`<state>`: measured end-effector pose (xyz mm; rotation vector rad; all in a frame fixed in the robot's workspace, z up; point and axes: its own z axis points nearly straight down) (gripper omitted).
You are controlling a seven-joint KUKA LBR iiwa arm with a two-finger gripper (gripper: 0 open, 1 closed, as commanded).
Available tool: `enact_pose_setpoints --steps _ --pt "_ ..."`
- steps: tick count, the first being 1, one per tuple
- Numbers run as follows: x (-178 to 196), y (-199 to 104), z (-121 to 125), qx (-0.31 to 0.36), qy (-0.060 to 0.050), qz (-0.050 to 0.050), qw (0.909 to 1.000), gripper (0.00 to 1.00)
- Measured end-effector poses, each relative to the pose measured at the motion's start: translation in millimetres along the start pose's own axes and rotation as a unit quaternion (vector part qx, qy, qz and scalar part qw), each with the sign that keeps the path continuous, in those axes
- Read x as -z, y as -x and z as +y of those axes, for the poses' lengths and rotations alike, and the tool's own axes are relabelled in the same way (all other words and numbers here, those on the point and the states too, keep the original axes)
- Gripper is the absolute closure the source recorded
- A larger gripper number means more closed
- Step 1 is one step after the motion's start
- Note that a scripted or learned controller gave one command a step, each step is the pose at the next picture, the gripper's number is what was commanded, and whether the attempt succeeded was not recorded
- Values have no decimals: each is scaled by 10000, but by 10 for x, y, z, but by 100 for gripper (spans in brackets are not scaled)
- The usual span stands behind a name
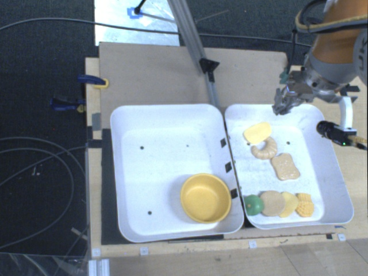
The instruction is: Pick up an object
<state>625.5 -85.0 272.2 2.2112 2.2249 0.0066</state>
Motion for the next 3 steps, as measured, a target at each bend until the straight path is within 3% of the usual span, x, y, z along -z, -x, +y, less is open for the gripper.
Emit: enact_pose_setpoints --steps 2,3 --pt "-67 -890 -123 15 -29 7 10000 100" --pt "-264 -1473 -232 23 -34 14 10000 100"
